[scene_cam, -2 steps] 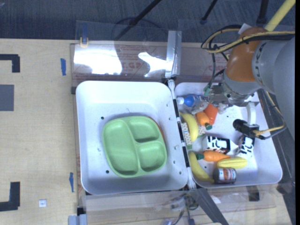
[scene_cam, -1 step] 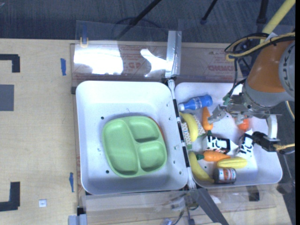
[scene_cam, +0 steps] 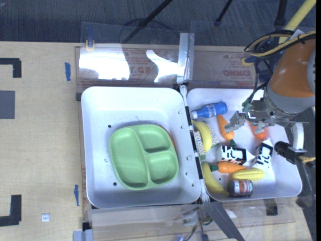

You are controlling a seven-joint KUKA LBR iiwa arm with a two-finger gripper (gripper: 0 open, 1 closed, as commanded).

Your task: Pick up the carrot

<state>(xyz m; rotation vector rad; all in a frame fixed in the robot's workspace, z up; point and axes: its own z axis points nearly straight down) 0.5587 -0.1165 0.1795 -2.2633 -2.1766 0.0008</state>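
My gripper hangs over the far half of the right-hand shallow white bin, its two fingers spread apart with nothing between them; one fingertip sits just beside the small orange carrot-shaped piece that lies tilted near the bin's middle, and another orange bit shows under my wrist, too hidden to name. The long orange carrot I am after lies on its side toward the near edge of the same bin, its green end pointing at the bin's left wall, well apart from my gripper. A yellow banana touches its near side, and a second yellow banana curves along the left wall. A blue plastic bottle lies in the far left corner, a small dark can sits against the near rim, and two black-and-white printed blocks rest between the carrot and my gripper. The left-hand shallow white bin carries a light green divided plastic tray near its middle.
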